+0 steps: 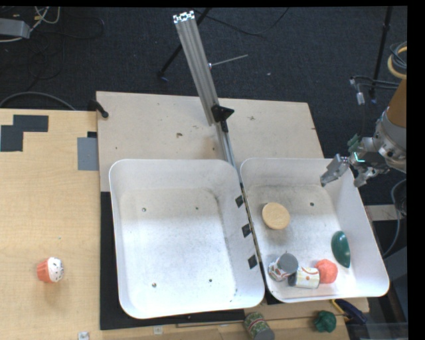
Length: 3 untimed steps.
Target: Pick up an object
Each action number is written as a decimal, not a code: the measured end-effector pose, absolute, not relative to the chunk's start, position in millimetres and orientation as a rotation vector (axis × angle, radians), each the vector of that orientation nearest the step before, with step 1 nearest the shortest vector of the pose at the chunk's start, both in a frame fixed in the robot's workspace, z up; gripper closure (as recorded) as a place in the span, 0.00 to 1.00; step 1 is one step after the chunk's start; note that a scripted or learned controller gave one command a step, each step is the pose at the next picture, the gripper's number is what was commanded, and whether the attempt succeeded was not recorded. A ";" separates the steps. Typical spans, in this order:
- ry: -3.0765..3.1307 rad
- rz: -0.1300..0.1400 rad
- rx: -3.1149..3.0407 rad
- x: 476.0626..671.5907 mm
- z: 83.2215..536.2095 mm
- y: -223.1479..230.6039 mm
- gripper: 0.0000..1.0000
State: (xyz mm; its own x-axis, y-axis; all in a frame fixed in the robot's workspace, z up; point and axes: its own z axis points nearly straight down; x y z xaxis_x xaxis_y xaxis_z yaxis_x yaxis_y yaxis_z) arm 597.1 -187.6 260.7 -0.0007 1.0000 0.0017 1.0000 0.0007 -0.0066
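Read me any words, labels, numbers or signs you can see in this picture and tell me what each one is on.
No text can be read here.
The small cup in the right bin has printed marks, too small and blurred to read.
The checkered tag on top of the metal rail is a pattern, not words.

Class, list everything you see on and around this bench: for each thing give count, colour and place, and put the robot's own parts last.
Bins: two, white, side by side on the bench.
Round disc: one, tan, middle of right bin.
Oval object: one, dark green, right bin by its right wall.
Ball: one, orange-red, right bin near corner.
Cup: one, grey, right bin near edge.
Small toy: one, orange and white, on the wooden table at left.
Metal rail: one, silver, behind the bins.
Gripper: one, grey, above the right bin's far right corner.
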 end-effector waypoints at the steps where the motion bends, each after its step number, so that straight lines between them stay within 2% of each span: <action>1: -2.223 0.002 -2.217 597.9 263.3 -187.5 0.00; 2: -2.217 0.006 -2.217 589.6 216.1 -189.5 0.00; 3: -2.216 0.006 -2.216 593.3 152.8 -186.0 0.00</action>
State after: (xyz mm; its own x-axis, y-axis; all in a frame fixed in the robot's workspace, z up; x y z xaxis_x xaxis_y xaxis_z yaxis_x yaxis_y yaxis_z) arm 593.3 -186.0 152.8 -0.0003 1.0000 0.0027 1.0000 0.0003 -0.0085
